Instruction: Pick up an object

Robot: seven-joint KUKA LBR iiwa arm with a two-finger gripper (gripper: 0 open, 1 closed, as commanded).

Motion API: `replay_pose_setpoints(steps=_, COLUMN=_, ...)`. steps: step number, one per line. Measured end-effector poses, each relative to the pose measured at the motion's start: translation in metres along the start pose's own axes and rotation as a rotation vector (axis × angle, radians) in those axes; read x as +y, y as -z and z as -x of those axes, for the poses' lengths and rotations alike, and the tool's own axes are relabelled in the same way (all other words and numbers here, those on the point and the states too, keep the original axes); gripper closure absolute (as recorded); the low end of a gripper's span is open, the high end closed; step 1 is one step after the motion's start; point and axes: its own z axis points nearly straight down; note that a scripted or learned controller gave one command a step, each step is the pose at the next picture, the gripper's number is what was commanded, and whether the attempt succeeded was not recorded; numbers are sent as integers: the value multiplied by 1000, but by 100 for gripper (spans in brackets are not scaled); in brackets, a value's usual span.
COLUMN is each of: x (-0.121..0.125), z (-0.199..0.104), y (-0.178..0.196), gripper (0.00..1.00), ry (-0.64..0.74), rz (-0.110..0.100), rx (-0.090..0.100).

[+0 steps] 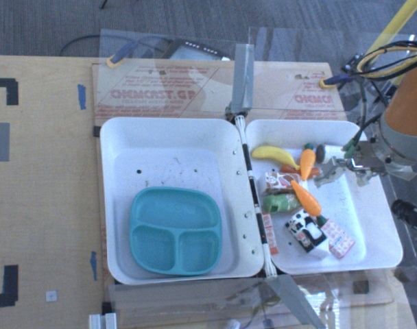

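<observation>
While the gripper (330, 172) hovers low with fingers apart and nothing between them, just right of the upper carrot (307, 162), a banana (275, 155) lies left of that carrot in the right bin (381, 252)

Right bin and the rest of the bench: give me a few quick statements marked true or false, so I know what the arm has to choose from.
1. A teal plate lies in the left bin. True.
2. The banana is in the left bin. False: it is in the right bin.
3. Two carrots lie in the right bin. True.
4. The tool is above the left bin. False: it is over the right bin.
</observation>
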Motion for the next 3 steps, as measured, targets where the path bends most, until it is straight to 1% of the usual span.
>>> replay_pose_setpoints(steps=1, x=10, z=-20, y=13, gripper=0, ry=-119, rz=3, rx=-1)
replay_pose_setpoints(steps=2, x=36, z=-8, y=-104, gripper=0, ry=-215, rz=10, rx=-1)
replay_pose_setpoints(steps=3, x=22, z=-19, y=-121, gripper=0, ry=-303, rz=58, rx=3)
